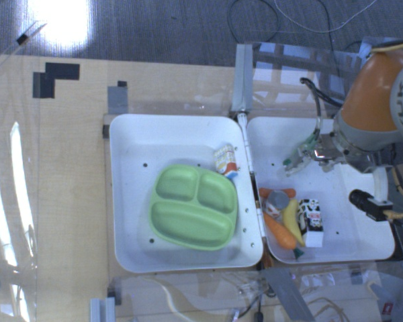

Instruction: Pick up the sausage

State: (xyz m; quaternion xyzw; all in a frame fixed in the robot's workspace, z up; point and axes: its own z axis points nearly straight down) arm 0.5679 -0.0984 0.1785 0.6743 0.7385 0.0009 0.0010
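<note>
An orange-brown elongated piece, which I take for the sausage [280,232], lies at the front left of the right bin [363,240]. It rests against a yellow banana [293,219]. My gripper [301,158] hangs over the back middle of the right bin, well behind the sausage and apart from it. Nothing shows in its grasp.
Beside the banana stands a small cow-patterned carton [311,221]. A grey object [278,198] and a small orange piece [288,192] lie just behind the sausage. The left bin [131,180] holds a green divided plate [195,206] and a small packet [226,158].
</note>
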